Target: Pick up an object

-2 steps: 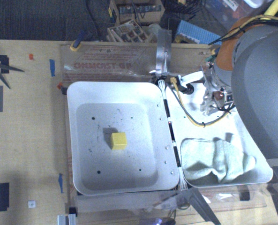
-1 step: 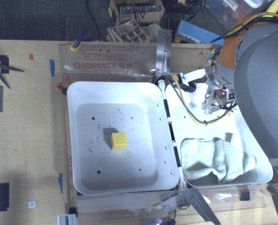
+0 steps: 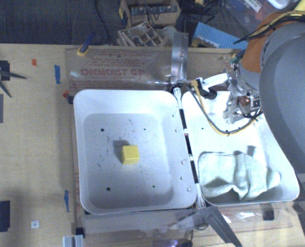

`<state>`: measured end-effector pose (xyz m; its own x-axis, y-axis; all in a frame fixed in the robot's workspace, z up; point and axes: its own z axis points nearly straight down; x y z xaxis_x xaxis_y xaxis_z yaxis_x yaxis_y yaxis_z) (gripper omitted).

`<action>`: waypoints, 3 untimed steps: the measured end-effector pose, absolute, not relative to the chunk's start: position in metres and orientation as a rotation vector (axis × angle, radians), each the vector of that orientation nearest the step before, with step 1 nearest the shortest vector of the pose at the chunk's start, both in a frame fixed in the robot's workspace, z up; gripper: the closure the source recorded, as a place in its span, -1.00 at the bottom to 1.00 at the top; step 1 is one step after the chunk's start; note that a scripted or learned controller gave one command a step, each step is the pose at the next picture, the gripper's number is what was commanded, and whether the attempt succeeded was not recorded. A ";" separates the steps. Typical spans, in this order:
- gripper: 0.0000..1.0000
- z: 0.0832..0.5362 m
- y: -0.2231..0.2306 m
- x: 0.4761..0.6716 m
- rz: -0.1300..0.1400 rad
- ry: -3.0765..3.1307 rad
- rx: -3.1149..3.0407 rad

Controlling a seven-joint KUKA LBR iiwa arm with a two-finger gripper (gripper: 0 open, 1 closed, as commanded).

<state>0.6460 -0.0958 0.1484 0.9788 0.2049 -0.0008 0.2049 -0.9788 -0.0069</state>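
Note:
A small yellow block (image 3: 130, 154) lies near the middle of the left bin (image 3: 90, 107). A crumpled white cloth (image 3: 238, 175) fills the front part of the right bin (image 3: 209, 133). My gripper (image 3: 238, 106) hangs over the back of the right bin, above the cloth and well to the right of the block. Cables and wrist hardware crowd around it. A yellow cable (image 3: 210, 118) loops down from it over the bin floor. I see nothing held in it.
The grey arm (image 3: 288, 91) covers the right side of the right bin. A black divider rim (image 3: 185, 138) separates the two bins. A clear plastic sheet (image 3: 121, 68) lies behind the left bin. Bare wooden bench (image 3: 29, 138) stretches to the left.

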 end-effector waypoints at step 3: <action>1.00 0.184 -0.064 0.653 0.002 -0.313 -3.124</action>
<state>0.6532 -0.0640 0.1843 0.9801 0.1983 -0.0009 0.1983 -0.9801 -0.0022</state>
